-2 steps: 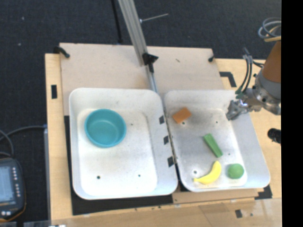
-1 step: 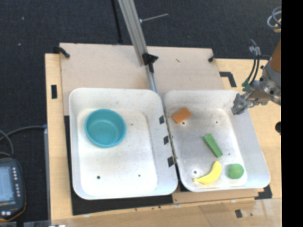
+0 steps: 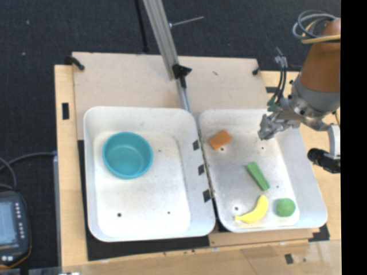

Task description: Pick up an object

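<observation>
- Down at the near edge of the tabletop (image 3: 69, 251), off to the left, sits a small handheld screen unit (image 3: 12, 225) with a dark cable running up from it.
- Closest stuff in the right bin (image 3: 304, 153): a yellow banana (image 3: 254, 211) lying curved near the front wall, and a green ball (image 3: 285, 207) just beside it on the right, near the front right corner. They look close, can't swear they touch.
- A bit further back there's a green block (image 3: 258, 176), a stick-shaped thing lying at a diagonal roughly mid-bin, apart from the banana.
- Left bin (image 3: 172, 211) has just one item as far as I can see, a teal bowl (image 3: 128, 154) sitting upright in its left half, well away from everything else.
- Further back in the right bin, near the divide between the two bins, is an orange block (image 3: 219, 140), small and a little tilted.
- Gripper (image 3: 268, 128) hangs over the back part of the right bin, to the right of the orange block and clear of it. Nothing visible between the fingers, but honestly whether they're spread or closed is too blurry to call.
- Grey arm with the orange band (image 3: 321, 56) comes in from the right behind that.
- Way at the back, a metal rail (image 3: 163, 33) slants up from between the bins over a beige board (image 3: 126, 79).
</observation>
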Motion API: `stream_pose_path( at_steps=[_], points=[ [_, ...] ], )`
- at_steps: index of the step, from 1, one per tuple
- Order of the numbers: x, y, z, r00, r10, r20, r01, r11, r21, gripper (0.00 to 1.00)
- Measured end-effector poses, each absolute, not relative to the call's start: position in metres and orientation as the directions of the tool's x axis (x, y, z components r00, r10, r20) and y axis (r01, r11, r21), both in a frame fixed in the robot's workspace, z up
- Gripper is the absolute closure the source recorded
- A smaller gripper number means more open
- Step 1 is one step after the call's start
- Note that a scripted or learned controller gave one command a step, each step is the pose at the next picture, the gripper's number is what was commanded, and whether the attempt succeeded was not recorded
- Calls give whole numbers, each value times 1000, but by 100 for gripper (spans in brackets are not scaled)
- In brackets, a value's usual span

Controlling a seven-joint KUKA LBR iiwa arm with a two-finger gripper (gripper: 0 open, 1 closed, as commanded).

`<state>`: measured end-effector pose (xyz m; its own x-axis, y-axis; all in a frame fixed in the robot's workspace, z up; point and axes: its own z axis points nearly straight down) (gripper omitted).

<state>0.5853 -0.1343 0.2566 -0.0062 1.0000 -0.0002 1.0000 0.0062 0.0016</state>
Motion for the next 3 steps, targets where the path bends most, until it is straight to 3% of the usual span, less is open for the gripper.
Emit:
stream_pose_path(
  at_steps=[2, 3],
  points=[
    [593, -28, 256, -8, 1000, 1, 1000, 8, 3, 100],
    [607, 26, 245, -7, 1000, 1, 1000, 7, 1, 100]
  ],
)
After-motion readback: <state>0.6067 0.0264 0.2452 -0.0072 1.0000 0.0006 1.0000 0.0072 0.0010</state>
